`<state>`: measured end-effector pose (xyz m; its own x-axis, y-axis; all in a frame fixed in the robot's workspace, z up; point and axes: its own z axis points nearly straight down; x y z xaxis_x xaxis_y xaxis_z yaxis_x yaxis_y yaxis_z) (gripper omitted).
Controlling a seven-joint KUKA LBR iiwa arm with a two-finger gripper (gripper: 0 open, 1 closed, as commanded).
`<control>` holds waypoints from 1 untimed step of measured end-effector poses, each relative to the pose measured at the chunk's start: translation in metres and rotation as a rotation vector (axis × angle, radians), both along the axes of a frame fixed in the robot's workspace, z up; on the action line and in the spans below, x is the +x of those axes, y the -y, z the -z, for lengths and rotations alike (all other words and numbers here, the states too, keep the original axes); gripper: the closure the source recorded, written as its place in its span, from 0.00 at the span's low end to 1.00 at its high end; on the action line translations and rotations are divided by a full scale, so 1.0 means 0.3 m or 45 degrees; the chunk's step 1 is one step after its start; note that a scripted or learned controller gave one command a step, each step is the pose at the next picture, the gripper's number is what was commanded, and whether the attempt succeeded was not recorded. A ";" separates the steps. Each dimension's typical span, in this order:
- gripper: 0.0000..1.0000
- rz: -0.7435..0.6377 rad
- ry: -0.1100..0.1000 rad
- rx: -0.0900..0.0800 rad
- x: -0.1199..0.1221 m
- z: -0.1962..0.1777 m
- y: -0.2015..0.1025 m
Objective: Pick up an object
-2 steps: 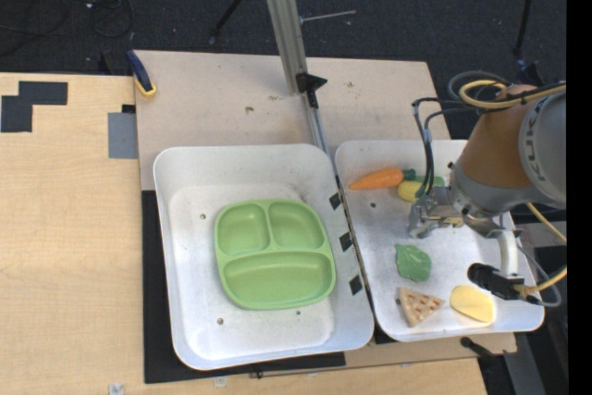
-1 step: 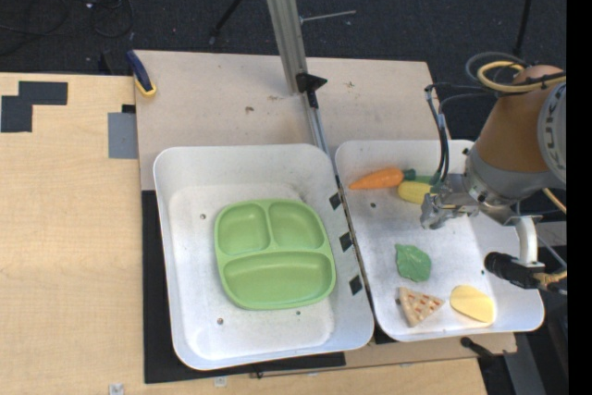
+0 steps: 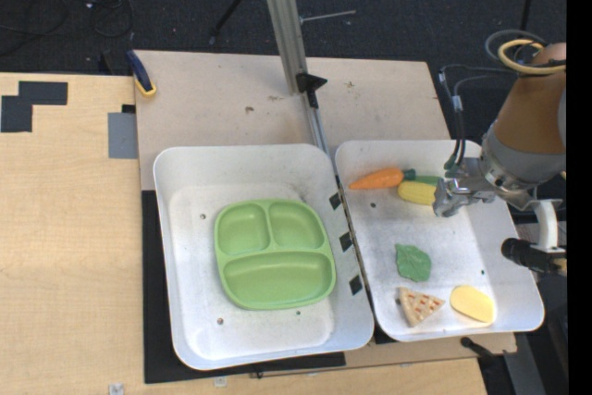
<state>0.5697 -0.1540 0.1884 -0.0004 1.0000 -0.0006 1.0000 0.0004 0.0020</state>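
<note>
In the right bin [image 3: 518,314] lie an orange carrot [image 3: 376,179], a yellow corn cob [image 3: 418,191], a green leafy piece [image 3: 413,262], a pizza slice [image 3: 420,305] and a yellow lemon-like wedge [image 3: 473,302]. My gripper [image 3: 448,200] hangs low at the bin's upper right, just right of the corn cob and close to its end. Whether it touches the corn is unclear. The arm's orange band and grey wrist rise behind it at the right edge.
The left bin [image 3: 176,199] holds a green three-compartment plate [image 3: 274,253]. A metal post [image 3: 287,23] stands behind the bins. Black clips [image 3: 344,240] join the two bins in the middle. Wooden bench surface lies to the left.
</note>
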 end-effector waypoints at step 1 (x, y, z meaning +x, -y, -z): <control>1.00 0.000 0.002 -0.001 0.018 -0.194 0.030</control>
<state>0.5751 -0.1630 0.2466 -0.0007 1.0000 -0.0016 1.0000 0.0007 0.0035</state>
